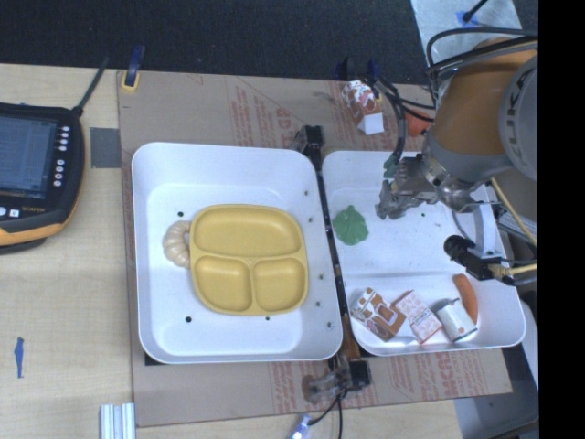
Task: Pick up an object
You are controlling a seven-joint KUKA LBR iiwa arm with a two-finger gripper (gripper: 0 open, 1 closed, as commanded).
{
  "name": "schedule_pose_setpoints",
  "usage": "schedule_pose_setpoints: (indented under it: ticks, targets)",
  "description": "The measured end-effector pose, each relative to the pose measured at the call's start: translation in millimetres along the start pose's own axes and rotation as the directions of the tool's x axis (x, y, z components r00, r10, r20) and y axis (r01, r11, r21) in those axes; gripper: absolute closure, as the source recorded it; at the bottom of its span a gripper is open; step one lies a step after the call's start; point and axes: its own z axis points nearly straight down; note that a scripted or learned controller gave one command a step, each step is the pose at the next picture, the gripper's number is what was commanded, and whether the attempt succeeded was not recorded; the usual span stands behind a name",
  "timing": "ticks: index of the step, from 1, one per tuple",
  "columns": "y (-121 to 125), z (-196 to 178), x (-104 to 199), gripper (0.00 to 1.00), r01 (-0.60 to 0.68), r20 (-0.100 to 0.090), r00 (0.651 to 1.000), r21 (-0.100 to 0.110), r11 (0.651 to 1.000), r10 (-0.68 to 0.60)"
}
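The tabletop (73, 337) carries two shallow white bins. The left white bin (155, 318) holds a yellow three-compartment plastic tray (248, 258), with a beige ridged shell-shaped toy (175, 242) touching its left side. In the right white bin (402, 254), the claw (398, 199) hovers near the far edge; how far it is open cannot be told. A green crumpled lump (350, 225) lies just beside it, apart. Small packets (393, 315), a white cylinder (454, 321) and an orange carrot-shaped toy (466, 296) crowd the near edge.

Arm (480, 99) reaching from right, wrist bent, tool (395, 204) pointing down
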Motion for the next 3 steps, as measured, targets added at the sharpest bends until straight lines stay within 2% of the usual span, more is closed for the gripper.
schedule_pose_setpoints:
  ticks: [1,2,3]
  targets:
    - [0,-14,63,1.0,0.0,0.001,1.0,-0.002,1.0,0.0]
    - [26,-42,33,1.0,-0.005,0.0,1.0,-0.002,1.0,0.005]
    - [26,-42,33,0.0,-0.005,0.0,1.0,-0.001,1.0,0.005]
